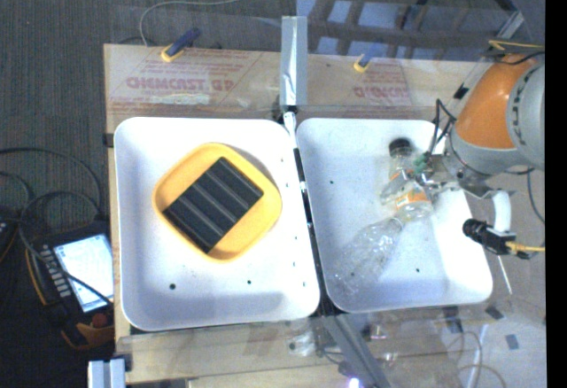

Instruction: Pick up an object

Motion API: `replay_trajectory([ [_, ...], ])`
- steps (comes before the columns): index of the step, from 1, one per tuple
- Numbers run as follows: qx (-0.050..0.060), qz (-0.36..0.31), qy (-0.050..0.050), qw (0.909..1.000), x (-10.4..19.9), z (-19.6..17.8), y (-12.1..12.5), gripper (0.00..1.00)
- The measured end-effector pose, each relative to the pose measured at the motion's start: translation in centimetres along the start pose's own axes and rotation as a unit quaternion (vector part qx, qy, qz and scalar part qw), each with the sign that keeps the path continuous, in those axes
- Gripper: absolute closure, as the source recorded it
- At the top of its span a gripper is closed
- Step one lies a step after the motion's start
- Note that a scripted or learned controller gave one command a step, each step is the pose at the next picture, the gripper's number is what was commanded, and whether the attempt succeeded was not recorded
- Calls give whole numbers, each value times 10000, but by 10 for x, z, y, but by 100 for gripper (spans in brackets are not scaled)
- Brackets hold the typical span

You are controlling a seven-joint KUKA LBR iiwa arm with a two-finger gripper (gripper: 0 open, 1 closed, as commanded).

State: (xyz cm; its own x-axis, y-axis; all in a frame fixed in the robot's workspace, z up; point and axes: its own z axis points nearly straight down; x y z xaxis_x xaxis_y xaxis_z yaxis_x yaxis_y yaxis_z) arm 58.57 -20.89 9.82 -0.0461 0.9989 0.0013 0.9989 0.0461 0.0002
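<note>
At the bottom of everything, a brown bench (124, 76) is seen, and two white bins are set on it side by side, touching along the middle so that things can be moved from one to the other. The left bin (142, 289) is at nine o'clock and the right bin (461, 280) is at three o'clock.

Next in size, the grey arm (509, 120) with its orange band is reached in from three o'clock, and it is held low over the top right part of the right bin. It seems to be put there because the nearest thing to grab lies just under it.

A yellow dish with a dark ribbed top (217, 200) is laid flat in the middle of the left bin, turned a little like a diamond. It is well apart from the arm.

A clear plastic bottle (376, 240) is laid on its side in the right bin, slanted from about seven o'clock up to one o'clock. Its upper end, with a bit of orange on it, is pointed at the arm, so this is judged to be the thing being tried for.

The claw (427, 166) is seen touching or just beside that upper end. It is small and partly hidden, so it cannot be told if it is apart, together, or clamped on the bottle.

A small dark round thing (400, 147) is seen at twelve o'clock from the bottle, near the claw.
</note>
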Motion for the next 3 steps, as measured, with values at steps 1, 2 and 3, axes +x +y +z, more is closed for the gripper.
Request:
replay_trajectory([
  [1, -47, 562, -33, 9984, 14, 7, 7, 0],
  [2, -44, 561, -20, 9984, 15, -2, 7, 100],
  [3, 6, -457, -10, 9990, 60, -90, 33, 100],
])
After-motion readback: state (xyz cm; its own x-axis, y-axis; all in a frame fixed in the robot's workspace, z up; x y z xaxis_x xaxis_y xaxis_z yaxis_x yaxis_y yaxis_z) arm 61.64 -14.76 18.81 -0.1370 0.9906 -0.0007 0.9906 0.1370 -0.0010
